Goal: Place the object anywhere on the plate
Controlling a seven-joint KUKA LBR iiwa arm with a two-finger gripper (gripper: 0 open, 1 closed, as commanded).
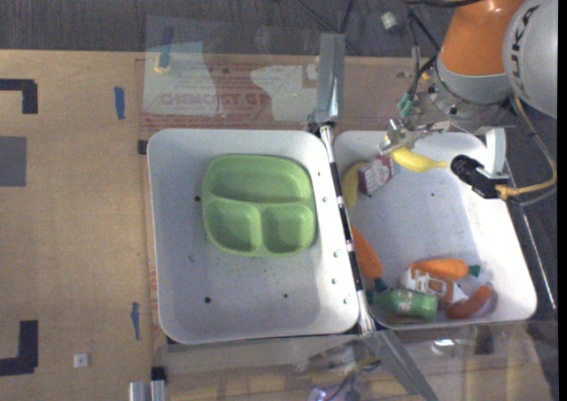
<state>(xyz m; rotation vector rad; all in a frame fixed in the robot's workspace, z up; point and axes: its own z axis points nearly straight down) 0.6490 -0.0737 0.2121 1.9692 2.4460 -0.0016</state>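
From my remote station, I log the gripper (400,135) over the back left part of the right bin (523,284), below the grey wrist and the orange band (483,14) of the arm. Its fingers are too small and cluttered in the camera view for me to tell how wide they stand. A yellow banana (418,160) lies just below and beside the fingertips, touching or nearly touching them; I cannot confirm that it sits between them. Its long axis runs roughly left to right, tilting slightly downward toward the right. A small dark red carton (376,174) sits just left of it, and a second yellow piece (351,185) lies against the bin's left wall.

The middle of the right bin floor is bare. Along its front edge sit an orange carrot (440,267), a white bottle (425,284), a green bottle (406,304) and a reddish sausage (471,302). Another orange carrot piece (366,254) rests along the left wall.

The green plate (260,204), with three compartments, lies in the back half of the left bin (177,302), well apart from the gripper, across the divider between the bins. White floor is open all round the plate, widest toward the front.
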